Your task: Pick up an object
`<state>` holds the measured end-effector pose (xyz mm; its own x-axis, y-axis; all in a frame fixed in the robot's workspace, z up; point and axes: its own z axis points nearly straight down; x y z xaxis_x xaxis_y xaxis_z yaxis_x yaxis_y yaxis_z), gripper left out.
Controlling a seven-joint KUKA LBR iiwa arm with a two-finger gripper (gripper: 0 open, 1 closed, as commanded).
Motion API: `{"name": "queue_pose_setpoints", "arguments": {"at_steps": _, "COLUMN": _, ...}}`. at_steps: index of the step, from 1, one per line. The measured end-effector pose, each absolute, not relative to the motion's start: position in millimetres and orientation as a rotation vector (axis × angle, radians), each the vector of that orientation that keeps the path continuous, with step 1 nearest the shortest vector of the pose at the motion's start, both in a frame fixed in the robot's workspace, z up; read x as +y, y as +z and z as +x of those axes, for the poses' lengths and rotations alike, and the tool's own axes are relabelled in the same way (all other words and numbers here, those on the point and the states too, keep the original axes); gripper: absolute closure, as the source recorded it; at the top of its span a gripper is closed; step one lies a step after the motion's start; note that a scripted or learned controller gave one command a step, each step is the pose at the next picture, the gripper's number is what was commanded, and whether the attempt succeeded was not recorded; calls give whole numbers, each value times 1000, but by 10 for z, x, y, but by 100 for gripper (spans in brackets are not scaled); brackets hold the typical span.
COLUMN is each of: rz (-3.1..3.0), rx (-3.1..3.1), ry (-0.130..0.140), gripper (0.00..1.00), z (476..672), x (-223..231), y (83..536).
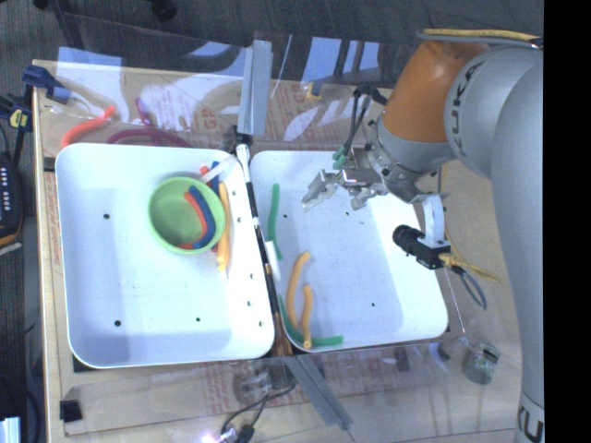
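Several thin, rod-like pieces lie in the right bin (pixel 416 312), any of them a candidate for picking. A green stick (pixel 274 212) runs nearly straight up and down the view beside the bin's left wall. Below it, an orange curved piece (pixel 296 280) has its long axis sloping from upper right to lower left, with a shorter orange piece (pixel 307 314) just beside it. A green L-shaped piece (pixel 305 337) follows the lower left corner, its foot pointing right along the bottom wall.

The gripper (pixel 334 188) hangs over the upper part of the same bin, apart from all these pieces, its fingers spread open toward the left with nothing between them. The arm (pixel 480 81) comes in from the right, bent at the orange band (pixel 420 86), wrist angled down and leftward. Letters reading "KU" show on the grey casing.

In the left bin (pixel 102 321), a green bowl (pixel 187 214) holds red and blue curved pieces.
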<state>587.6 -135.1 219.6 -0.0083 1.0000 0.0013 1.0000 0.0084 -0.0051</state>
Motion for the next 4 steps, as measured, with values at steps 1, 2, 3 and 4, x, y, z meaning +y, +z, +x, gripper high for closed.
{"name": "queue_pose_setpoints", "arguments": {"at_steps": 1, "rz": -2146, "rx": -2307, "ry": 8, "gripper": 0, "z": 5769, "x": -1071, "y": 1042}}
{"name": "queue_pose_setpoints", "arguments": {"at_steps": 2, "rz": -2161, "rx": -2282, "ry": 5, "gripper": 0, "z": 5410, "x": -1167, "y": 923}}
{"name": "queue_pose_setpoints", "arguments": {"at_steps": 3, "rz": -2153, "rx": -2290, "ry": 7, "gripper": 100, "z": 5414, "x": -1159, "y": 1018}}
{"name": "queue_pose_setpoints", "arguments": {"at_steps": 4, "rz": -2066, "rx": -2365, "ry": 1, "gripper": 100, "z": 5813, "x": -965, "y": 2040}}
